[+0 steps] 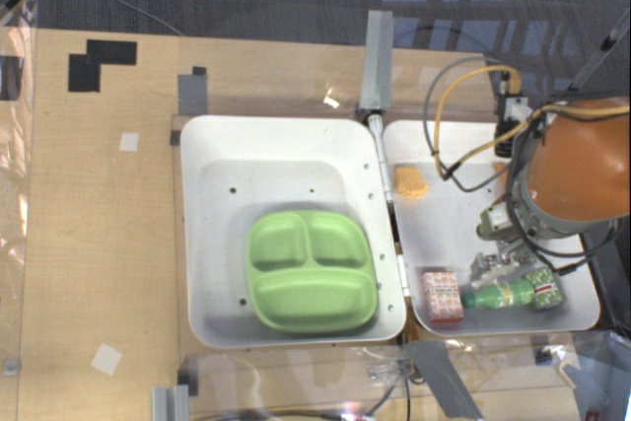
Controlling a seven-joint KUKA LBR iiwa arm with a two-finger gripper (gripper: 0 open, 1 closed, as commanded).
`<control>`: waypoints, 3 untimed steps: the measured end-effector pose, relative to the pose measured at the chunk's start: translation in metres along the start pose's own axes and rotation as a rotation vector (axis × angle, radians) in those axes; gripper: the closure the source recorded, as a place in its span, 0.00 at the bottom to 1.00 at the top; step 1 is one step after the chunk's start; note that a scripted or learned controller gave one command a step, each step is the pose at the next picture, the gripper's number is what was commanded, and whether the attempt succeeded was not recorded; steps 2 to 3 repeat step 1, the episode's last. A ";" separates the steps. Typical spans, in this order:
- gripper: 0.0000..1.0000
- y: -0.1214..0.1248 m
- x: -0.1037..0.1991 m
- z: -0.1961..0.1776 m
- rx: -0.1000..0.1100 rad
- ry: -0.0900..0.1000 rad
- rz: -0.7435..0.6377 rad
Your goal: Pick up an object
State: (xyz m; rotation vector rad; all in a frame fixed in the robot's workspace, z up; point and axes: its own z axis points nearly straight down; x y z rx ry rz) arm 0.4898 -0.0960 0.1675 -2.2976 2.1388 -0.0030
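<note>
Table [99, 242]: pale wood, black marks at its far left corner.

Left bin [212, 153]: white, shallow. Holds one green tray [311, 271] with three compartments, lying flat toward the near side.

Right bin [458, 222]: white, touching the left bin along the middle edge. Holds an orange piece [410, 181] near its far left corner; a red-and-white packet [442, 297] at the near edge; a green bottle [513, 292] lying on its side just right of the packet.

My hand [498, 261]: down in the right bin, directly above the bottle, under my orange band. Whether it is wide, narrow or holding anything, I cannot tell.
</note>
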 end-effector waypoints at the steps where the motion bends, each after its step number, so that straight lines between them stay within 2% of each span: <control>1: 1.00 0.002 0.002 -0.005 0.001 -0.001 -0.761; 3: 1.00 0.002 0.002 -0.005 0.001 -0.001 -0.761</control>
